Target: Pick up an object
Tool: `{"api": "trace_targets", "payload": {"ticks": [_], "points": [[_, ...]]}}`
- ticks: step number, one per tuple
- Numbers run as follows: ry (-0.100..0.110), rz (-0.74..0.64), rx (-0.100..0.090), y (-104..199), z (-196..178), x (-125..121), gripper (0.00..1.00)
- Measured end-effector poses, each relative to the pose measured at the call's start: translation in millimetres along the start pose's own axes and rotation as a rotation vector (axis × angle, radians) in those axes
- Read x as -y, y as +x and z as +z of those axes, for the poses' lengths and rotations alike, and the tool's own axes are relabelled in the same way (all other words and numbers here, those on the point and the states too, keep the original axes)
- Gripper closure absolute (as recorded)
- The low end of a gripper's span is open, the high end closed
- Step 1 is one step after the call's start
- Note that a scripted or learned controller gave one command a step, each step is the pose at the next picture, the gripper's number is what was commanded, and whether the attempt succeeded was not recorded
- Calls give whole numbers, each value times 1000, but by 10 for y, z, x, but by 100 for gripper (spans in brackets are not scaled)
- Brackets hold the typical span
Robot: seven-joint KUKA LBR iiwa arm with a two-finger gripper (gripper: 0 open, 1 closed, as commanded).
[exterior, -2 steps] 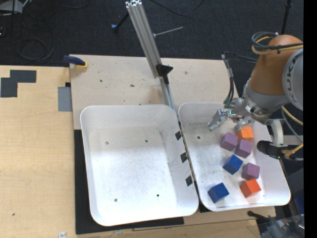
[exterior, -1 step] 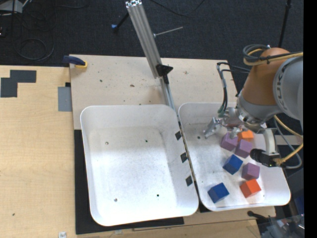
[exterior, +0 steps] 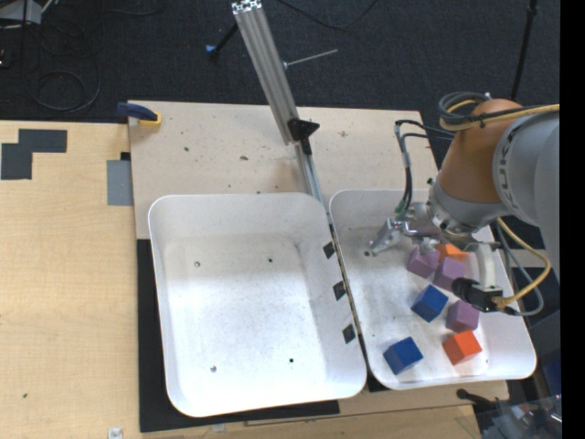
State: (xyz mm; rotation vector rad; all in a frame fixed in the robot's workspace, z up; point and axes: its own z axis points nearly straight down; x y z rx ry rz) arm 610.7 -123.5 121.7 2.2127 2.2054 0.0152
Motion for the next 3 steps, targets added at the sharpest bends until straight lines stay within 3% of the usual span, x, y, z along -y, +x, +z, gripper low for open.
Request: {"api": "trace_targets", "payload": {"ticks": [1,2,3], "points": [[0,7,1,-18,-83,3,100],[18,1,-5,-82,-526,-51,100],[16,-3,-5,-98,-1057,-69,100]]}}
